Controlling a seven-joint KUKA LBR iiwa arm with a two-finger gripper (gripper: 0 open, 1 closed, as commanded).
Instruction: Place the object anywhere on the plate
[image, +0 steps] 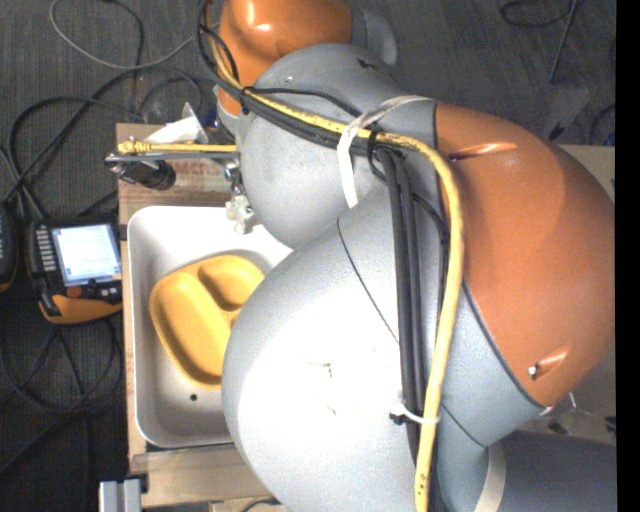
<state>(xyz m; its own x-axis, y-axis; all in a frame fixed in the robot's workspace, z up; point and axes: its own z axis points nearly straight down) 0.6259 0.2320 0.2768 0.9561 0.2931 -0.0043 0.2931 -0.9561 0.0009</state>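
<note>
Camera view: the arm (400, 300) is filling most of the frame, its grey links and orange band sitting between the lens and the bins. A yellow-and-black cable bundle (440, 260) is running along the arm's length.

At left, a white bin (145, 300) is showing on the bench (128, 150). Inside it a yellow plate (195, 310) is lying, shallow and divided into compartments, its right part covered by the arm.

The pincer is lying somewhere behind the arm's bulk; I cannot tell how it stands or whether it has hold of anything. The object to be placed is likewise hidden, so its position cannot be told from here.

Handling, as judgement only: with the object unseen, weight, stiffness and grip point are all open. The plate is looking like light moulded plastic, smooth and likely slippery, and it may slide in the bin if pushed; a release from just above its compartments would be safer than pressing down.

Off the bench at far left, a handheld pendant (80, 258) with a lit screen is resting on the floor among cables.
</note>
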